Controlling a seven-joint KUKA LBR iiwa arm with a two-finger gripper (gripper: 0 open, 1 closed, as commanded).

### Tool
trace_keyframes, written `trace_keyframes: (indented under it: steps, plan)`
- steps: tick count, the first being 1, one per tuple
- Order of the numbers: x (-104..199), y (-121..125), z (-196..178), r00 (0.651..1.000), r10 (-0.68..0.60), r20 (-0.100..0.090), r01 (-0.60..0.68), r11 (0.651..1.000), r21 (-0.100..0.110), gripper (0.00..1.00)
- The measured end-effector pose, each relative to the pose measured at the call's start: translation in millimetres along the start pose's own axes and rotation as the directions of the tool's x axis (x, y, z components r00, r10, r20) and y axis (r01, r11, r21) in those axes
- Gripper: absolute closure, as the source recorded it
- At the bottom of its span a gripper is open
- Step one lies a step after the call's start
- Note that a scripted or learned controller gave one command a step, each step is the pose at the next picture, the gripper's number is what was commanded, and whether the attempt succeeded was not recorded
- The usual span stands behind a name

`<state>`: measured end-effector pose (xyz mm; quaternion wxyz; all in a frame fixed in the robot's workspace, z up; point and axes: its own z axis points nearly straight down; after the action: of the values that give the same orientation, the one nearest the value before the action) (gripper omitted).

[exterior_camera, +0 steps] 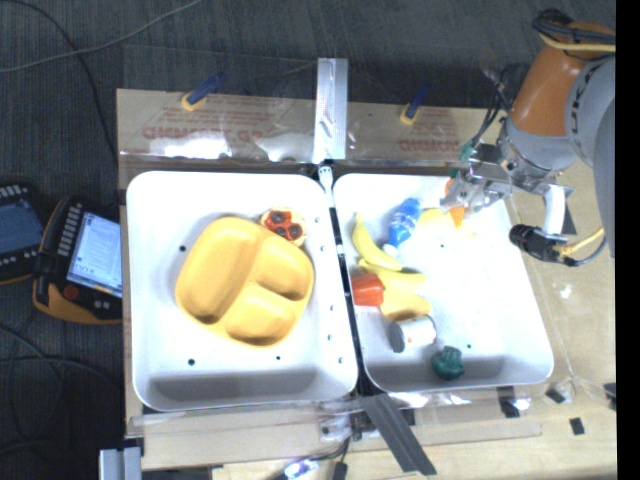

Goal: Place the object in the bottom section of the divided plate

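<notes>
The yellow divided plate (232, 273) lies in the left bin (160, 368), with its bottom section toward the near side. A small orange and black toy (284, 225) rests on the plate's far rim, beside the divider between the bins. My gripper (470, 190) hangs over the far right corner of the right bin (500, 308). A small orange and yellow piece (450, 214) sits right under its tip, next to a blue bottle (402, 220). Whether that piece is held or just lying there is hidden by the tool.
The right bin also holds a banana (372, 253), a red block (367, 290), a yellow piece (405, 306), a white and grey cylinder (412, 332) and a green lump (448, 364). A handheld pendant (85, 263) lies left of the bench.
</notes>
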<state>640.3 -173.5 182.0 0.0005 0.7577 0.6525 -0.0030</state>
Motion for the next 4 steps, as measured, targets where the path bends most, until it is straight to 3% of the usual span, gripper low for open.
trace_keyframes:
  steps: [1,2,3,4]
  plan:
    - [76,-77,-1,1.000,0.025,-0.005,-0.025,1.000,0.001,1.00]
    - [159,-63,-93,0.998,-0.068,-0.004,0.068,0.998,-0.002,1.00]
    - [243,-83,-92,0.997,-0.078,-0.003,0.078,0.997,0.000,1.00]
    - [242,-83,-93,0.997,-0.078,-0.003,0.078,0.997,-0.001,0.00]
